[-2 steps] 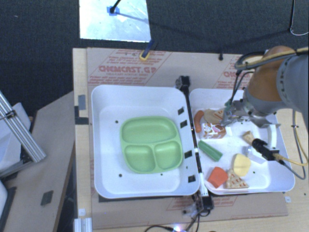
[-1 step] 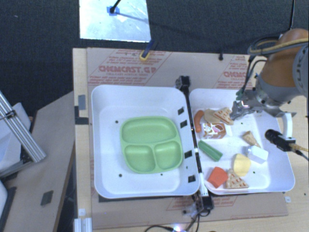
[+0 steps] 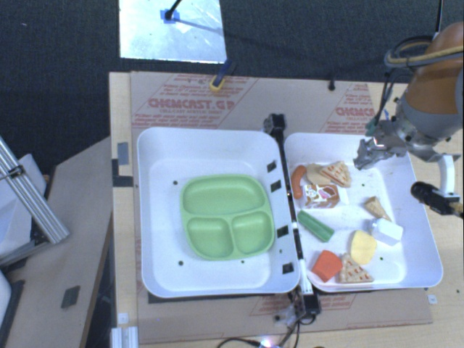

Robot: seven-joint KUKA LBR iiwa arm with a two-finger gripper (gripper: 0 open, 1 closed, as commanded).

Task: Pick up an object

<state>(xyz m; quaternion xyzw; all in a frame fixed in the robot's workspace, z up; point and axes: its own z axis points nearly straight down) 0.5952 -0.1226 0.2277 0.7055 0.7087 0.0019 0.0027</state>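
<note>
Camera view, nearest edge first: the pale wooden bench (image 3: 72, 194) carries two shallow white plastic bins side by side on a sheet of printed brown cardboard (image 3: 192, 100).

The right-hand white bin (image 3: 424, 256) holds nine small toy food pieces. Closest to the front lie a waffle-patterned tan triangle (image 3: 354, 271) and a smooth red-orange block (image 3: 327, 264). Just behind them sit a rounded yellow piece (image 3: 363, 248), a white rectangular block (image 3: 388, 230) and a long green stick (image 3: 315, 225). A small tan wedge (image 3: 376, 208) lies a little farther back. Farther still is a cluster of three: a brown-and-white printed piece (image 3: 320, 195), a slim orange-red sausage shape (image 3: 297, 181) and another tan waffle triangle (image 3: 336, 173).

The left-hand white bin (image 3: 156, 194) holds one glossy light-green plastic tray (image 3: 225, 216) with three rounded compartments.

Beyond the food cluster, the grey metal two-finger gripper (image 3: 365, 157) hangs over the far part of the right bin, near the far waffle triangle but apart from it. Whether its fingers are spread or closed cannot be told; nothing is seen between them. Behind it rises the orange band (image 3: 442, 78) of the arm.

Farthest off, one shiny silver square sheet (image 3: 172, 19) lies on dark carpet.
</note>
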